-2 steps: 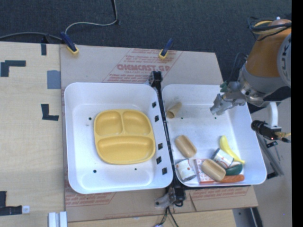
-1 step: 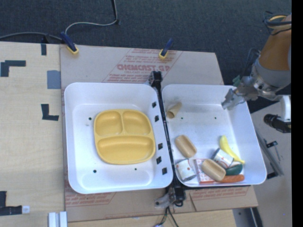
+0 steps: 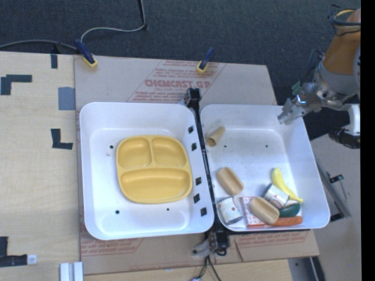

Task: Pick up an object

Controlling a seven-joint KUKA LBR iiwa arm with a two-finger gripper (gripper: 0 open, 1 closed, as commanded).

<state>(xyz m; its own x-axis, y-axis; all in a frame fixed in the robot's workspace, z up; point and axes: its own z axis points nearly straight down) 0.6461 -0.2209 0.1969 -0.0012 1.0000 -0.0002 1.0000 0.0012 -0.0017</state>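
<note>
The right bin point(image 3: 296, 134) holds a pile of toy food near its front: a hot dog bun point(image 3: 230, 181), a banana point(image 3: 285, 185), a bread roll point(image 3: 264, 209), a white packet point(image 3: 229, 209), a small can point(image 3: 276, 195), a carrot point(image 3: 288, 220) and a green item point(image 3: 290, 210). A tan cone-shaped piece point(image 3: 215, 136) lies at the bin's back left. My gripper point(image 3: 291, 111) hangs over the bin's back right corner, well away from all of these. Nothing shows between its tips.
The left bin point(image 3: 96, 157) carries a yellow divided plate point(image 3: 154, 168). Black clips run along the divider point(image 3: 199, 157) between the bins. Two yellow-blue clamps point(image 3: 87, 54) pin the cardboard at the back. A black cable point(image 3: 117, 28) lies on the dark floor.
</note>
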